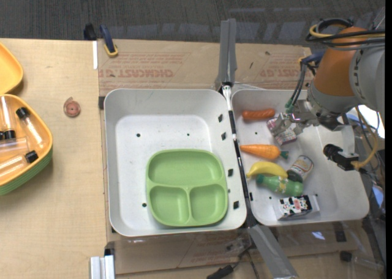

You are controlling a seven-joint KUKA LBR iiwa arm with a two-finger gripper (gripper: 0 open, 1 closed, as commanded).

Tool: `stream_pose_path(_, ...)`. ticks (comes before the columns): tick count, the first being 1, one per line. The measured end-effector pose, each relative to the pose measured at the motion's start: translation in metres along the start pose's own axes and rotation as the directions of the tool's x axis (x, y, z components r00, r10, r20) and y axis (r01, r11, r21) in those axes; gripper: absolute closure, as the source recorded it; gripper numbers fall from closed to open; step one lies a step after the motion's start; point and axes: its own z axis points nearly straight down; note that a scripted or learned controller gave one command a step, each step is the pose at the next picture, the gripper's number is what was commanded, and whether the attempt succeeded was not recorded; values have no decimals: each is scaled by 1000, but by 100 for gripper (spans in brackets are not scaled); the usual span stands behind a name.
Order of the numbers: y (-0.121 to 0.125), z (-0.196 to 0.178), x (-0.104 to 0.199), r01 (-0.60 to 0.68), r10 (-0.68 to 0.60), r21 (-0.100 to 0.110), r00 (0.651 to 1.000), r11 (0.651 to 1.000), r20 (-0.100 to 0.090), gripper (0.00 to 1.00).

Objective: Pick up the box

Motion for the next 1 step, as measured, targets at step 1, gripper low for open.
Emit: stream_pose_path(1,-1,-191,35,-85,85,1,996,996,1,100)
